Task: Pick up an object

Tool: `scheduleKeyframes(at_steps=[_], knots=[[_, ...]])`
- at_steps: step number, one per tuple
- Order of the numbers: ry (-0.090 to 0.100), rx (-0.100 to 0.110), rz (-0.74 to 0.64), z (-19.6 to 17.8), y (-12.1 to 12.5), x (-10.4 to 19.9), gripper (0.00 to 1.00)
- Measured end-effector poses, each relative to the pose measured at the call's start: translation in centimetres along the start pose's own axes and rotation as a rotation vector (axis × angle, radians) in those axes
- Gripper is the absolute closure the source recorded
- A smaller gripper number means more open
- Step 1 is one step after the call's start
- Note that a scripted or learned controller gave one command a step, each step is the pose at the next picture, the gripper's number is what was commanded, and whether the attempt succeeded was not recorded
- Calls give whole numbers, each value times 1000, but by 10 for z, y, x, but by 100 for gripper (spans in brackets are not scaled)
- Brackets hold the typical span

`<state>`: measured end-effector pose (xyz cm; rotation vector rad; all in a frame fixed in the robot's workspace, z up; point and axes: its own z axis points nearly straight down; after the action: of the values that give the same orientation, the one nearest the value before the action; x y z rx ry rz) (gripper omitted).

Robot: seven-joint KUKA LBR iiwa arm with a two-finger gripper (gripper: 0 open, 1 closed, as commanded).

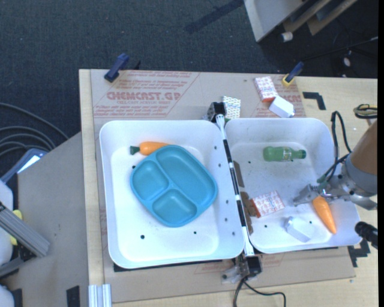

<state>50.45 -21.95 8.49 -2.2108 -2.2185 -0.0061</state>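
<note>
Orange carrot [324, 214] in the right bin [273, 129] — gripper [318, 195] poised just above its top end, apparently reaching for it; finger state indiscernible.

Pale wooden table on a dark carpeted floor

The table [180, 96] is light plywood with red lettering printed across its far side and blue clamps [116, 68] at its far edge. Dark grey carpet [90, 30] surrounds it. Black cables [24, 132] coil on the floor at the left, and pale boxy furniture [300, 15] stands beyond the table's far right corner.
</note>
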Motion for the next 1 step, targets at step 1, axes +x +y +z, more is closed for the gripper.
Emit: scheduleKeyframes(at_steps=[1], knots=[[-6,-3,2,-10,0,-2,100]])
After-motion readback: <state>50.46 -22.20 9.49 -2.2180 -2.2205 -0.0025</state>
